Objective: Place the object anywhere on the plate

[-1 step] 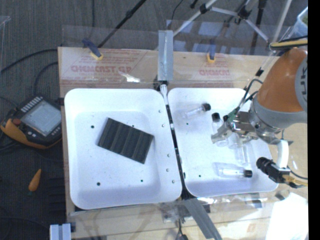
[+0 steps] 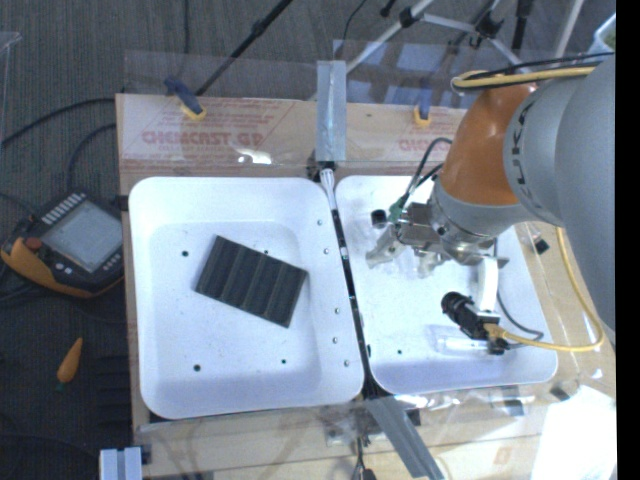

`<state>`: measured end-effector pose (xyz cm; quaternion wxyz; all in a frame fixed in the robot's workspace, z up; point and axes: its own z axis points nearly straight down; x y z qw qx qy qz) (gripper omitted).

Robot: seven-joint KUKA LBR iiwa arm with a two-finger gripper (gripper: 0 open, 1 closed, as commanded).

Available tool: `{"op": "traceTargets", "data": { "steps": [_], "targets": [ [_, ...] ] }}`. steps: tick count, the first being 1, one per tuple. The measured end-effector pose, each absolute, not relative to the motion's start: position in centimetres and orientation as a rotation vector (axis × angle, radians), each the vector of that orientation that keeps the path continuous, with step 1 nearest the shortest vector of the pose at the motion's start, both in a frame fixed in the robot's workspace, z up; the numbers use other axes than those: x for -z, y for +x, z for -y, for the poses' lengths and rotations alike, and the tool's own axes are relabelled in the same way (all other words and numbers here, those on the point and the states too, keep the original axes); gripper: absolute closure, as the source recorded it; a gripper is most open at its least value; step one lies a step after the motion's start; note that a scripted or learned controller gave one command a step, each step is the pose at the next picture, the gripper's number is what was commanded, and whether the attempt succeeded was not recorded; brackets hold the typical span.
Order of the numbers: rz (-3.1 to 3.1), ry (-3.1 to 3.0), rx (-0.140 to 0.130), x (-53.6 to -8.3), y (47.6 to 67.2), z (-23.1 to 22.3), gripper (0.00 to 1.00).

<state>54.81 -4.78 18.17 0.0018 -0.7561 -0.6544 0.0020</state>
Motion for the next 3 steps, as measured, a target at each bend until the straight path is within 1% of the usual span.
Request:
{"op": "traceTargets", "data": {
  "steps": [1, 2, 3],
  "targets": [
    [2.115, -2.321, -0.006, -26.5, 55.2, -6.6, 1.0],
    [2.337, -2.098, -0.008, -23.6, 58.7, -14.1, 1.0],
    [2.693, -1.618, -0.006, -23.0, 64.8, -15.8, 1.0]
  ]
}}
